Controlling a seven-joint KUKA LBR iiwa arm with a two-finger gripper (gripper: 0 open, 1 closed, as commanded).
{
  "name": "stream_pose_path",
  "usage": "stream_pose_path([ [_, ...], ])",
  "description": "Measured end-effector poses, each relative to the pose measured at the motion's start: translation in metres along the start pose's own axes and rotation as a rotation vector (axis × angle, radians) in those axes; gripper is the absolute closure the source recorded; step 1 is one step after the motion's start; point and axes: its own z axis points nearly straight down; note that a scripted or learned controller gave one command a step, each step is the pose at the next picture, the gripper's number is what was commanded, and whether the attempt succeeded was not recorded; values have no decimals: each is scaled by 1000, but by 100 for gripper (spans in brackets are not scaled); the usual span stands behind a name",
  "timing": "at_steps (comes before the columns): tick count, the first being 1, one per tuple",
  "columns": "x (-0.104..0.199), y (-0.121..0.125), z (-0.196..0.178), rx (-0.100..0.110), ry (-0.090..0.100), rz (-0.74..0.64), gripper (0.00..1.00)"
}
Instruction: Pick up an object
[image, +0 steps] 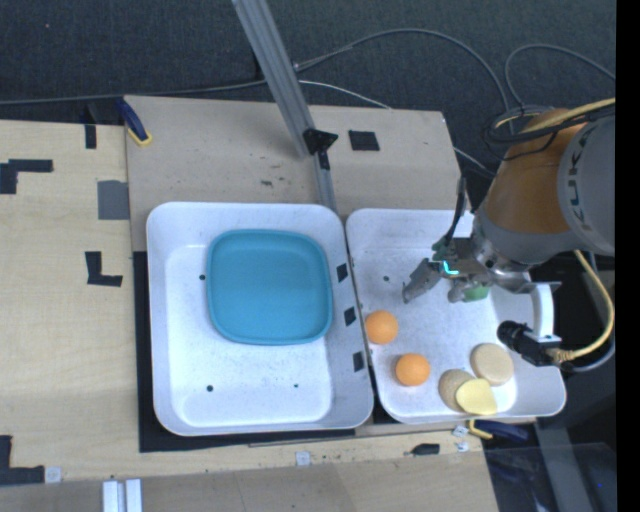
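Observation:
The right bin (400, 235) holds two orange balls, one (381, 327) near its left wall and one (412, 369) nearer the front. Three pale round pieces lie at its front right: a beige one (492, 361), a tan one (453, 383) and a yellow one (478, 398). My gripper (441, 283) hangs over the middle of this bin, up and to the right of the nearer orange ball. Its fingers are spread apart, one dark finger (418, 286) pointing left and down, with nothing between them.
The left bin (175, 330) carries a blue square plate (268, 285). A grey metal pole (290, 90) slants down to the bins' back edge. Cables run across the dark floor at the back right, and the arm's body (540, 195) looms over the right bin's far side.

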Motion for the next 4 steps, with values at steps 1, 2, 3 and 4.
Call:
stream_pose_path([
  [1, 0, 0, 0, 0, 0, 0, 0],
  [2, -1, 4, 44, 4, 0, 0, 0],
  [3, -1, 2, 97, 5, 0, 0, 0],
  [4, -1, 4, 85, 1, 0, 0, 100],
])
